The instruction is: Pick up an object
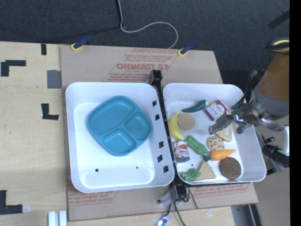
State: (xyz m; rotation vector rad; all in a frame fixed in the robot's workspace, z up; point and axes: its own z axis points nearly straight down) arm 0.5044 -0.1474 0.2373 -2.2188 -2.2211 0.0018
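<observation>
Nearest the camera, at the front of the right-hand shallow white bin [249, 175], a round dark-brown cookie-like disc [230, 167] is seen beside a pale tan wedge [206, 171] and a small green leafy piece [190, 175]. Just behind these, an orange toy carrot [221, 154] is laid across the bin, with a small red-and-white can [181, 150] to its left near the dividing wall and a green pod-shaped vegetable [196, 145] between them. A speckled round cracker [214, 142] and a pale yellow cheese-like wedge [225, 134] are found just behind the carrot. Further back, a yellow toy banana [176, 127] is set beside a tan round disc [186, 122], and behind those a dark green pepper-shaped piece [194, 107] and a red-and-white packet [215, 110] are placed. The two-finger gripper [228, 121] is held over the right side of this bin, above the cheese-like wedge; whether its fingers are apart or together cannot be told, and nothing is seen between them. In the left-hand shallow white bin [80, 140], a blue three-compartment plastic tray [119, 125] is laid. Both bins are borne on a brown cardboard sheet [136, 62], behind which a white cable [146, 27] is looped on dark carpet.
</observation>
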